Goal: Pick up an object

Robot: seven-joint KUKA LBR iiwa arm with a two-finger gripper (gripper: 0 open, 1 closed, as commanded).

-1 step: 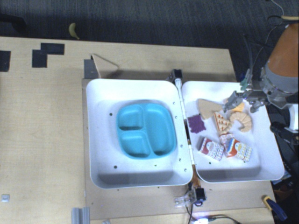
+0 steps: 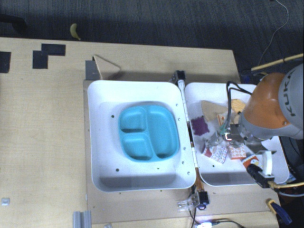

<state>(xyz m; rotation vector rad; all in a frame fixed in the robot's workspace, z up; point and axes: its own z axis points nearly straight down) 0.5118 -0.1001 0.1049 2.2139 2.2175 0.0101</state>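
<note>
The right bin [image 2: 209, 177] holds a pile of small objects: a purple piece [image 2: 200, 125], a tan flat item [image 2: 211, 109], a red-and-white patterned packet [image 2: 219, 152] and an orange-red piece [image 2: 250, 161]. My gripper [image 2: 227, 135] is down inside this bin, just above the packet and to the right of the purple piece. The wrist hides its fingertips, and I see no object lifted off the pile. The left bin [image 2: 102, 127] holds a blue divided tray [image 2: 148, 132].
The grey arm with its orange band [image 2: 266, 109] covers the right side of the right bin. A black divider bar [image 2: 185, 113] runs between the two bins. Wooden bench [image 2: 42, 141] extends to the left, with black tape marks [image 2: 47, 53] at the far left.
</note>
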